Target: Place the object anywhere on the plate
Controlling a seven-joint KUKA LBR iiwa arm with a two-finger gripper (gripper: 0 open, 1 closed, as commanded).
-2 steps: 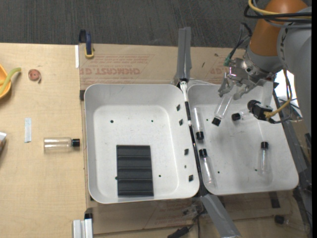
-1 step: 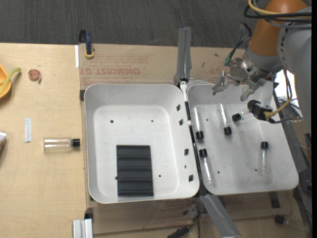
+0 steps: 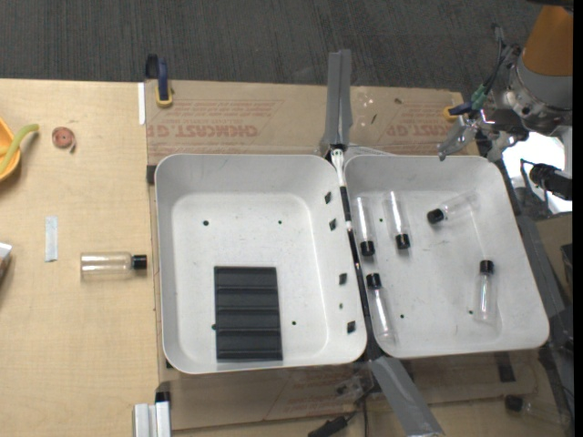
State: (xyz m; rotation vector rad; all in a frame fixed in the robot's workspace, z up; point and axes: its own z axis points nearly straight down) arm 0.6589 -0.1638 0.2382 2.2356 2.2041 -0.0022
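A dark ribbed rectangular plate (image 3: 246, 314) lies flat in the front part of the left bin (image 3: 182, 185). Several clear vials with black caps lie in the right bin (image 3: 510, 208): two side by side near its left wall (image 3: 364, 228) (image 3: 397, 218), one tilted at the back (image 3: 451, 210), one at the right (image 3: 485, 289), and one at the front left (image 3: 378, 303). My gripper (image 3: 462, 133) hangs at the bin's back right corner, above the rim and apart from every vial. Nothing shows in its grasp.
The grey arm with its orange band (image 3: 549, 39) comes in from the top right. A divider post (image 3: 338, 98) stands between the bins. On the bench to the left lie another capped vial (image 3: 111, 262), a white strip (image 3: 51, 238) and a yellow object (image 3: 11, 148).
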